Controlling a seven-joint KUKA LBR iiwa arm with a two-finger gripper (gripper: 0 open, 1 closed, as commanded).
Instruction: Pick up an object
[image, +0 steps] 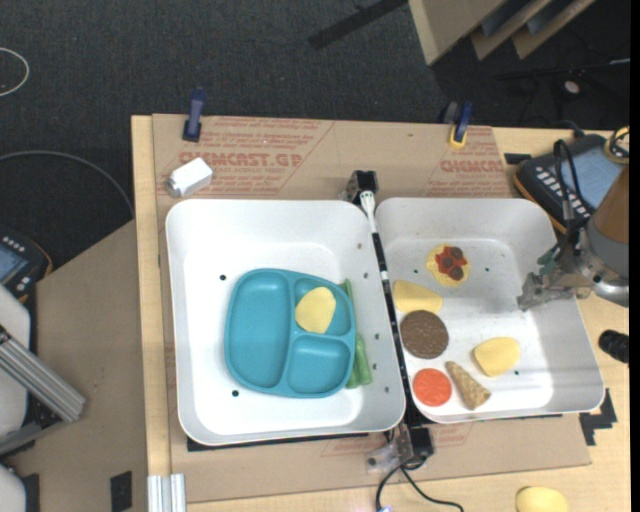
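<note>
- Where the dark carpeted floor (200, 50) ends, a pale wooden bench (100, 300) begins, topped with a brown cardboard sheet (300, 150) printed in red and clamped at its far edge by two clips, blue (194, 112) and blue-yellow (459, 122).
- Two shallow white bins sit side by side, touching along a black seam: the left bin (200, 300) and the right bin (520, 225).
- A teal divided tray (265, 335), smooth plastic with rounded corners, lies in the left bin, a yellow oval piece (316, 310) in its upper right compartment and a green strip (358, 355) against its right edge.
- The grey arm enters from the right; its gripper (548, 285) hangs over the right bin's right side, nothing visibly between it, and how far it is parted I cannot tell.
- Toy foods lie in the right bin: a brown disc (424, 333), a yellow wedge (414, 297), a yellow lump (496, 355), a tan cone (466, 384) with its long axis running from upper left to lower right, an orange-red round (432, 386), and a yellow piece with red topping (449, 264).
</note>
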